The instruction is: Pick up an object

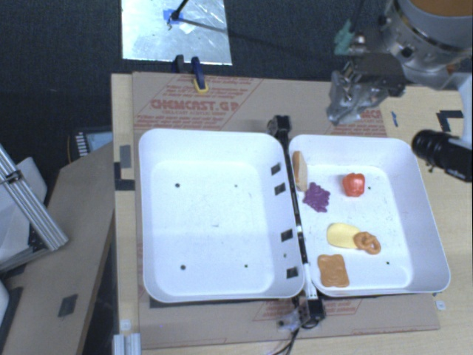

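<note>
Whether the fingers (353,103) are spread or pressed together we cannot tell; they hang as a blurred grey cluster over the bench (244,98), past the far rim of the right bin (429,228), with nothing seen between them.

Going from near to far, we find the things all in the right bin. Nearest us, at about 7 o'clock in that bin, lies a brown toast (333,271). Just beyond it sit a yellow lump (341,234) and a pretzel (367,242), touching, the pretzel at the lump's 4 o'clock. Farther on, near the bin's middle left, we see purple grapes (316,197). At their 2 o'clock, apart from them, rests a red tomato (354,184). At the grapes' 11 o'clock a pale bread piece (300,171) stands against the left wall.

Beside it, the left bin (155,198) touches the right one along a dark clipped seam. Beyond both, at 12 o'clock, our arm (432,13) enters from the upper right, orange band at the top edge. Farthest off, a shiny plate (176,21) lies on dark floor.
</note>
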